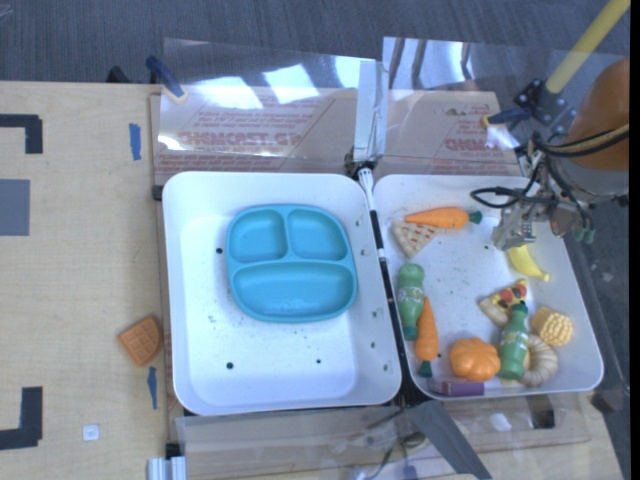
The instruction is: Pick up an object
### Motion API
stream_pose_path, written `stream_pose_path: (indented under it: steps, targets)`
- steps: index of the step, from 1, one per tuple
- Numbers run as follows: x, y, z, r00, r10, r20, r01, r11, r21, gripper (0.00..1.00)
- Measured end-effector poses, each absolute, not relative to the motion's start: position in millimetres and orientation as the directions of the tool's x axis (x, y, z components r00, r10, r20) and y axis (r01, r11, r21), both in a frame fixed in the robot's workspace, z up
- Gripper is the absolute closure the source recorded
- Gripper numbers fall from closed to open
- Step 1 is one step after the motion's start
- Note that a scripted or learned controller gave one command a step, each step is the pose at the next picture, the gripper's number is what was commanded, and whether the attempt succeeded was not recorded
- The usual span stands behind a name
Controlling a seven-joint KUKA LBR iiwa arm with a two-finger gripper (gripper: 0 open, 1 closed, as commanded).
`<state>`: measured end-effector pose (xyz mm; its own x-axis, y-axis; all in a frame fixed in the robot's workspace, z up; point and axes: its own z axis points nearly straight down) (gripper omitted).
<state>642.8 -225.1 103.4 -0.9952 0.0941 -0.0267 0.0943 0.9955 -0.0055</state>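
Note:
My gripper (pixel 516 234) hangs low over the far right part of the right bin (pixel 585 373). A yellow banana (pixel 526 262) lies just below and in front of it, close to its tip. An orange carrot (pixel 437 218) lies to its left, with a tan waffle wedge (pixel 414 237) beside that. Whether the gripper touches the banana I cannot tell.
The right bin also holds a green bottle (pixel 410 290), a small carrot (pixel 427 331), an orange fruit (pixel 473 359), a pizza slice (pixel 504 302), corn (pixel 553 325) and a second green bottle (pixel 515 340). A blue divided plate (pixel 291 263) sits in the left bin (pixel 200 368). A waffle (pixel 141 340) lies on the bench.

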Motion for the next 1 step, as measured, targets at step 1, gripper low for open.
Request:
stream_pose_path:
  steps: [1]
  targets:
    - [642.4, -224.9, 102.4, -0.995, 0.094, -0.025, 0.094, 0.996, -0.005, 0.0]
